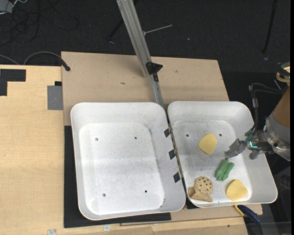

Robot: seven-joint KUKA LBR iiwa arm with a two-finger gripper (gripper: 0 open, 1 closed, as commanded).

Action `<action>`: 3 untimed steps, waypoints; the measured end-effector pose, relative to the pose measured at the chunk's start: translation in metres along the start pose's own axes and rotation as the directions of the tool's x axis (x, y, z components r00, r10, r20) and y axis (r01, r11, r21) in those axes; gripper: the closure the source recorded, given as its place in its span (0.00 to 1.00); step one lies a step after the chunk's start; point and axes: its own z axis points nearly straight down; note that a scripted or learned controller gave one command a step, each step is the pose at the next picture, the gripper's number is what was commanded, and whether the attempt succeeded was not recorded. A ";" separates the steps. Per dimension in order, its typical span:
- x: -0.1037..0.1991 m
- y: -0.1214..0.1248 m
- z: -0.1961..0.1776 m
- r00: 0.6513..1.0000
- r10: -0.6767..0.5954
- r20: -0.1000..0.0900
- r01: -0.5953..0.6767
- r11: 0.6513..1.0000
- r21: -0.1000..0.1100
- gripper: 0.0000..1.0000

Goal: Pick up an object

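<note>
The right bin point(213, 109) holds several small objects. A yellow rounded piece point(208, 143) lies near its middle. A green object point(224, 170) rests lower right of it. A tan cookie-like item point(202, 187) sits near the front wall, and another yellow piece point(236, 190) lies in the front right corner. My gripper point(241, 149) reaches in from the right, just above and to the right of the green object. Its fingers look spread, and nothing sits between them.
The left bin point(83, 126) stands beside the right one, the two joined by black clips point(172, 153). A slanted metal rail point(137, 38) rises behind the bins. The tan bench extends left and back.
</note>
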 end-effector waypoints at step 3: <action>0.000 0.004 0.100 1.000 0.005 -0.001 -0.005 1.000 0.000 1.00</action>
